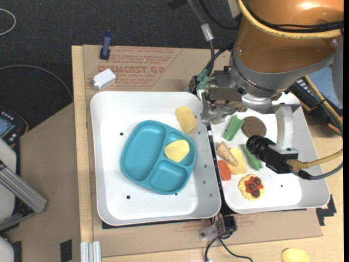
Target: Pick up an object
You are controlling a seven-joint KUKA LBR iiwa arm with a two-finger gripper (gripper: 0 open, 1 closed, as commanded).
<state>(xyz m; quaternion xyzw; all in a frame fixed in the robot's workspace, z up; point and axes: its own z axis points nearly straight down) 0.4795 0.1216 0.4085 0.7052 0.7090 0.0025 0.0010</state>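
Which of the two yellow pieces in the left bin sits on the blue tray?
The rounder yellow piece, lying in the blue tray's right-hand compartment. The other, longer yellow piece lies on the left bin's floor, just beyond the tray's far right corner.

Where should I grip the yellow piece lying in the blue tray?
Probably across the narrow width of the yellow piece, coming straight down. It lies flat in a shallow compartment of the blue tray, so its low walls block a sideways approach.
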